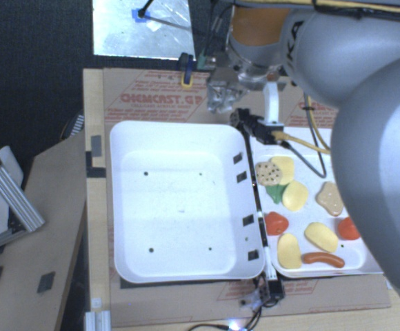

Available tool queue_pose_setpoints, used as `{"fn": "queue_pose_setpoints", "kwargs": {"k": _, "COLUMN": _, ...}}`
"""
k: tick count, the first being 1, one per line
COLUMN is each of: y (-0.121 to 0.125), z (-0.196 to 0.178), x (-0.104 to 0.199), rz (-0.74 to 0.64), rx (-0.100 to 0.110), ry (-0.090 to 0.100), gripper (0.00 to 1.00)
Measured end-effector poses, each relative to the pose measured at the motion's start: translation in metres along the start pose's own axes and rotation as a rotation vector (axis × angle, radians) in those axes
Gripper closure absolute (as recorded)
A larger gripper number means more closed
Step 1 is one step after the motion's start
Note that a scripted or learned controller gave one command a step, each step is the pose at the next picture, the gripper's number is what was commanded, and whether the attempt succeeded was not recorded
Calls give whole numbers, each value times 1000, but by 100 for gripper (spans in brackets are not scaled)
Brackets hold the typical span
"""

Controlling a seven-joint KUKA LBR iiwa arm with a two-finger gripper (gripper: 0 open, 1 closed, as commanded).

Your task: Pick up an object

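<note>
Grey arm (352, 54) reaching in above the 2 white bins, hand (221, 101) over the worktop (152, 98) behind the left bin (179, 205), its grip cannot be told, toy foods (293, 195) in the right bin (310, 161)

Smooth white plastic bins (179, 198) rest on matt brown cardboard (152, 98).

The grey arm (365, 95) sweeps in from the right, its broad links covering the upper right and right side. The orange band (269, 5) sits near the top centre, above the wrist, which points downward and slightly left. Below it hangs the tool (221, 101), a metallic cluster high in the frame near the top middle. Its tip seems blurred, and it grips nothing visible.
</note>
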State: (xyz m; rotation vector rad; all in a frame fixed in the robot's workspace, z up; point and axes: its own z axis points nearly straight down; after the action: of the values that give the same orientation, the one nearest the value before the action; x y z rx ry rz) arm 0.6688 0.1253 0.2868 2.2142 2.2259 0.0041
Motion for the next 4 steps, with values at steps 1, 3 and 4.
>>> {"fn": "queue_pose_setpoints", "kwargs": {"k": 1, "y": 0, "z": -28, "x": 50, "rz": -3, "rx": -1, "ry": 2, "gripper": 100}}
{"fn": "queue_pose_setpoints", "kwargs": {"k": 3, "y": 1, "z": -39, "x": 106, "rz": 1, "rx": 1, "ry": 0, "gripper": 100}}
{"fn": "queue_pose_setpoints", "kwargs": {"k": 4, "y": 1, "z": -38, "x": 108, "rz": 1, "rx": 1, "ry": 0, "gripper": 100}}
